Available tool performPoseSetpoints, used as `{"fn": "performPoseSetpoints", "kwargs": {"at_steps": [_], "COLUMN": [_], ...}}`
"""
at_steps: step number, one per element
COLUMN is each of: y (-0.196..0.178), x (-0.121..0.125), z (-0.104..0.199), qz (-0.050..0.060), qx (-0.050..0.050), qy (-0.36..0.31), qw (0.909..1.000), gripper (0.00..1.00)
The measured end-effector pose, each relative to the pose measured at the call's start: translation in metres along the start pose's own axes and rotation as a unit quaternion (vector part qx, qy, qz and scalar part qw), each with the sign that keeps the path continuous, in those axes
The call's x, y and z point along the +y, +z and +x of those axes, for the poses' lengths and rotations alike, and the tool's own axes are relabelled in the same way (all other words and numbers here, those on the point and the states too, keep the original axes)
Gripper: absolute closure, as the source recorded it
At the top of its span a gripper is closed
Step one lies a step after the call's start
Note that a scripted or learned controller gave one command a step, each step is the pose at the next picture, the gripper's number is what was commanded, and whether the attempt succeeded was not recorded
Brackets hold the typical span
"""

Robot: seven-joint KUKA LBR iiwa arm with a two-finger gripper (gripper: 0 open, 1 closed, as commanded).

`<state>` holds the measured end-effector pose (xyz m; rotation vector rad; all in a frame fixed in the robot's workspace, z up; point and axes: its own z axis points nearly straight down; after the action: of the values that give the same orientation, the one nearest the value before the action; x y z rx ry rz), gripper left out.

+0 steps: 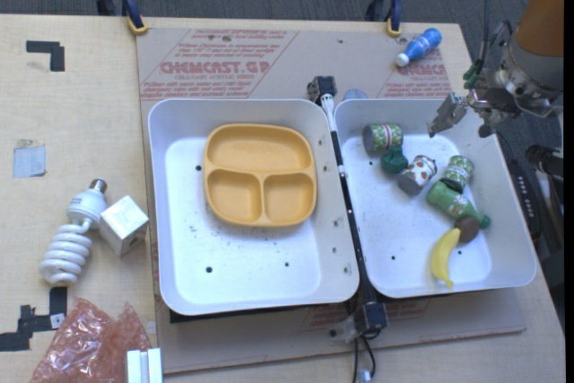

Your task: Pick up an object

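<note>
Nothing had been lifted yet. Several small items lay in the right bin (502,260) at the frame's right: a green can (384,136), a banana (443,256), a green bottle (456,204). The pincer (466,114) hung over that bin's upper right corner, fingers seemingly spread and bare. Descent, grasp and lift all remained, by my judgement.

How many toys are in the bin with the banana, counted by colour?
Green, with the striped cans: 4, such as the green bottle and the can
Yellow: 1, the banana
White and brown on grey: 1, the small toy
Total: 6
</note>
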<state>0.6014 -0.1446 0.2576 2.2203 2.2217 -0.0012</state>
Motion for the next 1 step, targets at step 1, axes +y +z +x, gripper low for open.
{"fn": "performPoseSetpoints", "kwargs": {"at_steps": [1], "y": [0.165], "x": [0.0204], "z": [0.0126], "qz": [0.0], "qx": [0.0], "qy": [0.0], "qw": [1.0], "gripper": [0.0]}}
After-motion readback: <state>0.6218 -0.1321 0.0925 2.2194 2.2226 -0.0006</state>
